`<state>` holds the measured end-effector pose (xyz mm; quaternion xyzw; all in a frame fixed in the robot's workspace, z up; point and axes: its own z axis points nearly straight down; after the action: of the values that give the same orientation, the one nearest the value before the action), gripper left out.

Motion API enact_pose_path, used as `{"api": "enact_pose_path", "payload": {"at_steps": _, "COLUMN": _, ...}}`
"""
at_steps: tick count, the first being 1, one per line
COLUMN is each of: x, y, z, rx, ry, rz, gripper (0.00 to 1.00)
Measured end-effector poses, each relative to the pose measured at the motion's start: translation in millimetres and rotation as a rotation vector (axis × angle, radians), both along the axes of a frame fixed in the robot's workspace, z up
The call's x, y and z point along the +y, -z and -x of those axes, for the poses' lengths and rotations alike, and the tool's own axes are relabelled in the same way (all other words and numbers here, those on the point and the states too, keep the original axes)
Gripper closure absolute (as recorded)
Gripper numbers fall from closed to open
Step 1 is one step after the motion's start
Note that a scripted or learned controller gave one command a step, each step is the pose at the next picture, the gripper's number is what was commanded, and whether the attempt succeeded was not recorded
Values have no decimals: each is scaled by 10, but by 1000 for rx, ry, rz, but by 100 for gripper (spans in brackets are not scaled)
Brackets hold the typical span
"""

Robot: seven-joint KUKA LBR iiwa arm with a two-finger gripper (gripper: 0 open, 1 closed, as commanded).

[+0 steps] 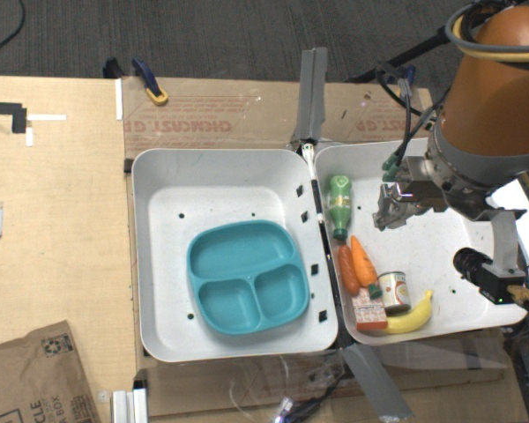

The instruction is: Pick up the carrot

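The carrot [362, 261] is orange and lies lengthwise in the right bin [441, 311], near that bin's left wall, with a second orange piece [346, 270] pressed against its left side. My gripper [390, 217] hangs over the right bin, up and to the right of the carrot and apart from it. Nothing shows between its fingers. From this angle I cannot make out how the fingers stand.
A green bottle [339, 204] lies above the carrot. Below it sit a small can [393, 290], a red-and-white box [367, 310] and a banana [409, 313]. The left bin [159, 236] holds a teal divided plate [247, 276]. A metal post [311, 95] stands between the bins.
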<state>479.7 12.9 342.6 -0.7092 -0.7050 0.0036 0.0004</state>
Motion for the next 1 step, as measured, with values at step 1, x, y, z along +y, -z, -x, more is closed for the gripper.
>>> {"api": "enact_pose_path", "payload": {"at_steps": 1, "x": -347, "y": 1005, "z": 14, "rx": 1, "ry": 266, "rz": 0, "gripper": 100}}
